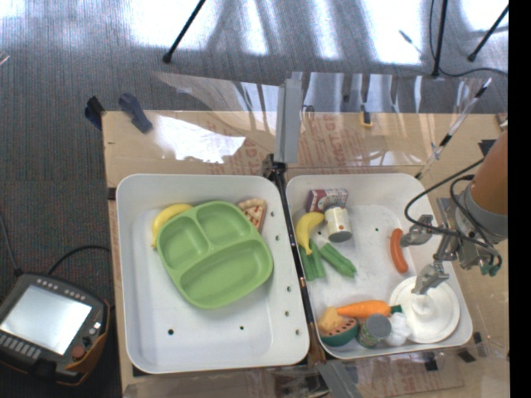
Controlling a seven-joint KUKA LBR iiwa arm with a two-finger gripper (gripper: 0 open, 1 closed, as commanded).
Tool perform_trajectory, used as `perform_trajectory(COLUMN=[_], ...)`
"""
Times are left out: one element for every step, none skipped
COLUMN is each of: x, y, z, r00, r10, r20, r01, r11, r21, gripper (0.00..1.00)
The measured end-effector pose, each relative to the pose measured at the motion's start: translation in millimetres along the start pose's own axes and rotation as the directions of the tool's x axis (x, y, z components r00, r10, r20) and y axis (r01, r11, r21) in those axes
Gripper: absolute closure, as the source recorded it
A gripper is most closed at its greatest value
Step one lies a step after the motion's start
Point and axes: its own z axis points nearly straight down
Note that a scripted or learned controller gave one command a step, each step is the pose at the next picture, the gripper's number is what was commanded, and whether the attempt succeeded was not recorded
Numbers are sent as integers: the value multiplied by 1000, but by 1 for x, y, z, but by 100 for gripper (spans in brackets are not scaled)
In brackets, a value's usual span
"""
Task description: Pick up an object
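Note:
My gripper (421,257) hangs over the right side of the right bin (373,181), its two fingers spread apart with nothing between them. One fingertip (412,237) is just right of an orange sausage (399,249). The other fingertip (430,279) is above a white plate (444,313) in the near right corner. The same bin holds a banana (309,229), a small can (338,223), a purple box (326,199), green pea pods (336,258), a carrot (363,308), a watermelon slice (338,332) and a grey tin (375,328).
The left bin (141,322) holds a green divided tray (216,252), a second banana (170,220) at its far left edge and a pizza slice (253,214). A tablet (50,322) lies on the floor at left. Cables (431,197) loop by the arm.

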Motion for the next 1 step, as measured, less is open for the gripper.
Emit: perform_trajectory(x=[-28], y=[6], z=[74], r00=[1000], r10=[-20], r20=[-10], r01=[20], r11=[1000], r21=[-7], gripper=[0])
